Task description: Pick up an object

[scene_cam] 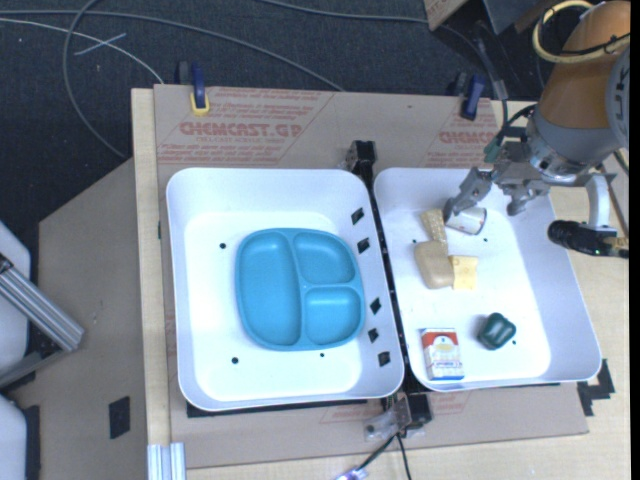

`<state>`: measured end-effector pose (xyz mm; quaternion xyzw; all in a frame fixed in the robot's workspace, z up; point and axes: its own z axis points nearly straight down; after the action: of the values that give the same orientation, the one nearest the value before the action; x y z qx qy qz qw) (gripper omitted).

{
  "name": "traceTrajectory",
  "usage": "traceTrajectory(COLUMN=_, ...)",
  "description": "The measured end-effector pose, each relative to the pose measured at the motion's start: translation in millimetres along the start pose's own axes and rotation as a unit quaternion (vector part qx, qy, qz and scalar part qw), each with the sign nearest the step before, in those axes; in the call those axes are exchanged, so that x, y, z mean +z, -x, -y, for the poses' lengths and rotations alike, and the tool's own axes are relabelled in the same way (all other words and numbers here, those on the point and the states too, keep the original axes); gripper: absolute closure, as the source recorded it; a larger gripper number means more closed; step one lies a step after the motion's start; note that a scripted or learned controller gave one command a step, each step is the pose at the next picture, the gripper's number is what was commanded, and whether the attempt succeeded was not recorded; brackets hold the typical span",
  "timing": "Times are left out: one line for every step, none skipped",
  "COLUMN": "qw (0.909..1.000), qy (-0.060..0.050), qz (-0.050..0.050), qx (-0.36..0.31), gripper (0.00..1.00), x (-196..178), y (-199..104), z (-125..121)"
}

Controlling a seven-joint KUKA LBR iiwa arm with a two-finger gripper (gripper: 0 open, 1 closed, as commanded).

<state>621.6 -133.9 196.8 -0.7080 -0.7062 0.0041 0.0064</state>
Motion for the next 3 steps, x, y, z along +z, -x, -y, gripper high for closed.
traceTrajectory(qw=1.0, qy=0.007, qz=0.001, qx=-0.001, gripper=0.0, x=-7.9, y=-0.2, z=-3.0)
traceTrajectory(qw=1.0, qy=0.004, qz=0.001, qx=-0.002, gripper=0.0, x=50.6, y=-9.4, z=-3.6)
traceTrajectory(qw=1.0, qy=0.004, qz=0.001, qx=-0.002, gripper=0.0, x=93.2, y=-11.3, z=-5.1)
